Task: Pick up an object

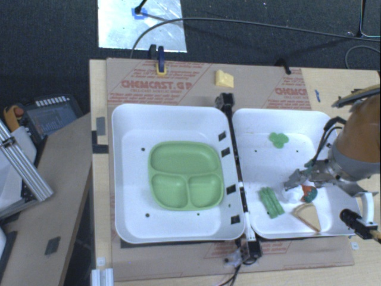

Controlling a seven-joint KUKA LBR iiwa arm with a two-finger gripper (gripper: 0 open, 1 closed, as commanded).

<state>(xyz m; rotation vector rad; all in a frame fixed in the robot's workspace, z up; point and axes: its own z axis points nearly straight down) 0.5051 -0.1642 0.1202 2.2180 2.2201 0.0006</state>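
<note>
In the right bin (pixel 262 130), your pincer (pixel 303 185) hangs low; you cannot tell its state from here. Just beneath it sits a small red-and-teal piece (pixel 308 192), a tan wedge (pixel 308 217) nearer the front, a green stick (pixel 271 202) to its left. Crowding risks a nudge, not a catch.

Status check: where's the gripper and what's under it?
Gripper low in right bin, nothing visibly held. Green ridged piece just left of it, tan wedge below. Green tray in left bin, untouched.
</note>
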